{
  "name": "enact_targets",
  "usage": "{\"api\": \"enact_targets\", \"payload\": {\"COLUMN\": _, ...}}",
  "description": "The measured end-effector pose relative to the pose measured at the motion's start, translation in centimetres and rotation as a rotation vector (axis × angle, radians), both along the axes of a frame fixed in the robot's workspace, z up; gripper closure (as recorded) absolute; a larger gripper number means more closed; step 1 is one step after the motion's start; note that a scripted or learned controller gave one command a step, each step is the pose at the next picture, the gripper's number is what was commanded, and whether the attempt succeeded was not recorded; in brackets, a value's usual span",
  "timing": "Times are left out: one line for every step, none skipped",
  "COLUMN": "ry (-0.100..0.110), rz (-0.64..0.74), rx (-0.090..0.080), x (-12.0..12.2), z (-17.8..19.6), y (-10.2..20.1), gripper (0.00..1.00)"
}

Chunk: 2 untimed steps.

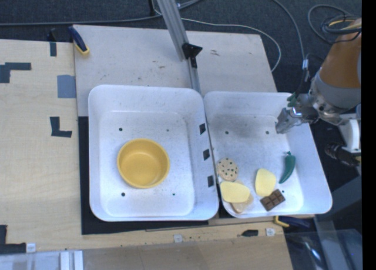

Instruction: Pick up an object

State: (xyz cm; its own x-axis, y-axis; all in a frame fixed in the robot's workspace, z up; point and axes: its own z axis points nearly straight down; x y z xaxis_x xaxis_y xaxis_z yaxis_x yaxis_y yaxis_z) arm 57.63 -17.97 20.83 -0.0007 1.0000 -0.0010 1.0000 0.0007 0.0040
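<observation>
Over the right bin's far right rim the tool hangs on the grey arm, nothing between its tips; whether it is spread or closed I cannot tell at this resolution.

Candidate objects all lie at the near end of that bin: green chilli pepper nearest the tool, yellow slice just beside it, brown chocolate piece touching the near wall, larger yellow piece overlapping a tan one, speckled cookie close to the left wall. Left bin carries a yellow bowl.

Judgement: step in hand is the approach, grasp not yet begun. Chilli looks the best target (shortest travel, slender, apart from its neighbours on one side). Advise crossing its narrow width, centring on mid-body, descending straight. Flat pieces sit low against the floor and look likely to slip; chocolate is crowded by the wall.
</observation>
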Motion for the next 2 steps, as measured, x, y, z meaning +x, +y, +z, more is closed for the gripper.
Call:
{"api": "enact_targets", "payload": {"ry": 0.004, "rz": 0.005, "rx": 0.002, "x": 0.9, "z": 1.1, "y": 5.9, "gripper": 1.0}}
{"api": "enact_targets", "payload": {"ry": 0.005, "rz": 0.004, "rx": 0.002, "x": 2.0, "z": 0.2, "y": 11.3, "gripper": 1.0}}
